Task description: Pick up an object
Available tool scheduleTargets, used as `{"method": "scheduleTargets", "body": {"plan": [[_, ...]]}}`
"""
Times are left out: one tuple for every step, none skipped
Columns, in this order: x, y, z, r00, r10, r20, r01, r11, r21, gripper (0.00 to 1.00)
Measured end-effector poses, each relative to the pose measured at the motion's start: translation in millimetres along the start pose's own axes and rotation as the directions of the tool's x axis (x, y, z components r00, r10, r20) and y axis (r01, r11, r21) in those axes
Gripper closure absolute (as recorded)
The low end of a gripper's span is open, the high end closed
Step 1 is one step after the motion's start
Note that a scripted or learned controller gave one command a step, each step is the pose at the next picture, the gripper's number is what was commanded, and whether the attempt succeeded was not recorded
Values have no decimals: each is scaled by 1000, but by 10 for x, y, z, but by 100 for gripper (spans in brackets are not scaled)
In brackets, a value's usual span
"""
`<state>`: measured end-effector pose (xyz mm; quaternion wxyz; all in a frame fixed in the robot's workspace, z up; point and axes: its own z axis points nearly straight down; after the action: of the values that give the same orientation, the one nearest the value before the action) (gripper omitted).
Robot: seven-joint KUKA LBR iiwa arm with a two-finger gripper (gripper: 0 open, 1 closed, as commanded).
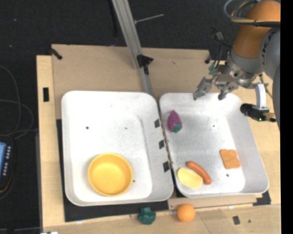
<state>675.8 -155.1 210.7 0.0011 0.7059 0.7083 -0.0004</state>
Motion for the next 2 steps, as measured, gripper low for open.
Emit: {"method": "scheduleTargets", "body": {"plan": [[-5,-1,0,1000,-1,1,1,1000,1,0],[-44,-45,427,1000,3,1,-3,1000,3,0]]}}
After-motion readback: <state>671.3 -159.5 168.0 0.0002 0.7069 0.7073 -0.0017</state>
